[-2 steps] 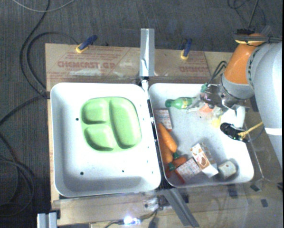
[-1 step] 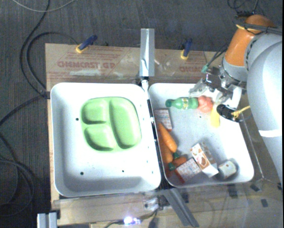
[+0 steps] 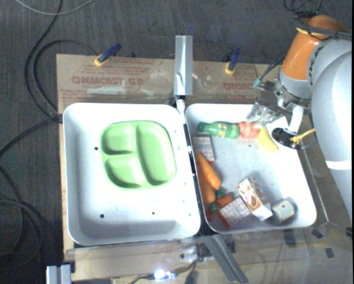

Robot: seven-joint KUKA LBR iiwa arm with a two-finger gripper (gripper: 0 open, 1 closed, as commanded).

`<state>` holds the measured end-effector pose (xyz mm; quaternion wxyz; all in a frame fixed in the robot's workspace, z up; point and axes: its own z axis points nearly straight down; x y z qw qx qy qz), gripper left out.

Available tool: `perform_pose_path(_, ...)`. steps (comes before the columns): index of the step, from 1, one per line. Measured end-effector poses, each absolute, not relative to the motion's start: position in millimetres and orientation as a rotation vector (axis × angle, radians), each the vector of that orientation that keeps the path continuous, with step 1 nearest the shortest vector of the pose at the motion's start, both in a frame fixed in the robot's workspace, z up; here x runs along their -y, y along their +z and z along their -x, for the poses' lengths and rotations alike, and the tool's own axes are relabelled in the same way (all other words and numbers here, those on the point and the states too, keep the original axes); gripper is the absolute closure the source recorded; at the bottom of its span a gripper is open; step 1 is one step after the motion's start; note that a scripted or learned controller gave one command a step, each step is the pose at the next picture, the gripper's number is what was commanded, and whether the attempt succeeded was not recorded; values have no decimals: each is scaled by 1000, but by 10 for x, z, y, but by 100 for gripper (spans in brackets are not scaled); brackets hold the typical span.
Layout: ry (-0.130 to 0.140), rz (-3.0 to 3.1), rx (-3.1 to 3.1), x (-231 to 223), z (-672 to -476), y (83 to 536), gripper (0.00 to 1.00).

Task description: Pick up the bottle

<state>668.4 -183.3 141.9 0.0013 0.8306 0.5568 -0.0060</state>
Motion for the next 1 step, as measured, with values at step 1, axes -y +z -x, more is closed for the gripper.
perform_pose_path(1, 20, -2532, -1817, 1800, -6602, 1367, 100)
